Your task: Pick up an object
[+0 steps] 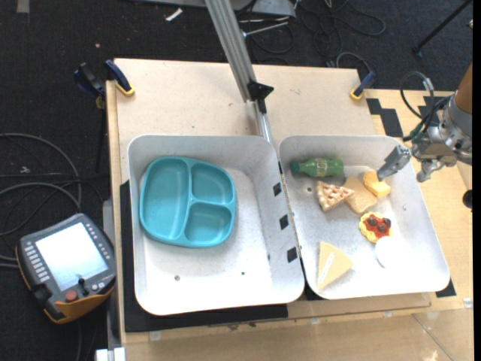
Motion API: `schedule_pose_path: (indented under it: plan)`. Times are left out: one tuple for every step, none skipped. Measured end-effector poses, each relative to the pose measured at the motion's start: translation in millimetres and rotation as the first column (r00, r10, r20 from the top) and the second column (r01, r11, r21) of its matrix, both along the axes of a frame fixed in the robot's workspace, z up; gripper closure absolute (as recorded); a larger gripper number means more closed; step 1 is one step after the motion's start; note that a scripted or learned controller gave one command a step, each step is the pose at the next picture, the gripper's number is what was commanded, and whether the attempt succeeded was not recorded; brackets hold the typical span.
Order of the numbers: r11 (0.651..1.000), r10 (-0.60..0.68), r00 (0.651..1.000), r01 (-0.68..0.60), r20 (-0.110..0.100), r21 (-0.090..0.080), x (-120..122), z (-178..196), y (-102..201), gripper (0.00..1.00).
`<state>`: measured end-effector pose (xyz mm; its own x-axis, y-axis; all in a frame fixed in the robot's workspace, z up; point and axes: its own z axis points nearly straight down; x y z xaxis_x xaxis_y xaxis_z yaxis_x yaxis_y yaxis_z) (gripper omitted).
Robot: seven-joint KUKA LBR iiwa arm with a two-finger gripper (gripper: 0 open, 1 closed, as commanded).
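Camera view, looking down at a slant on the bench [188, 96].

Left bin [150, 277]: holds one teal divided plate [188, 201] with three compartments, lying flat toward the bin's upper left.

Right bin [421, 269]: holds the loose objects.
- Green bottle [317, 167] lies on its side near the bin's far wall.
- Pizza slice [333, 195] lies just below the bottle, red spots on a tan face.
- Tan bread piece [359, 198] touches the pizza slice on its right.
- Yellow block [377, 184] lies just right of and above the bread piece, touching or nearly touching it; cannot tell which.
- Round yellow tart with red topping [375, 226] lies below the bread piece, apart from it.
- Pale cheese wedge [333, 264] lies nearest the camera, well apart from the other items.

Arm: enters from the right edge, wrist over the bin's right rim. Gripper [409, 165] hangs over the far right corner of the right bin. Fingers are spread apart: one finger [392, 162] points down-left with its tip just above the yellow block; the other sits further right, near the rim. Nothing is seen between them; the hand is released, grasping no object.

Off the bench, lower left: a teach pendant [66, 265] on the dark floor.
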<state>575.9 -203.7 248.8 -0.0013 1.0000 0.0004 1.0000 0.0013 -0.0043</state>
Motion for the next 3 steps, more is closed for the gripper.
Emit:
schedule_pose_path:
  plan:
    - [1.0, 0.002, 1.0, -0.002, 0.0, 0.001, 3, -50, 9, 0.0]
    - [1.0, -0.001, 1.0, 0.001, 0.0, 0.0, 8, -105, 2, 0.0]
    - [1.0, 0.0, 1.0, 0.0, 0.006, -0.002, 10, -91, 2, 1.0]
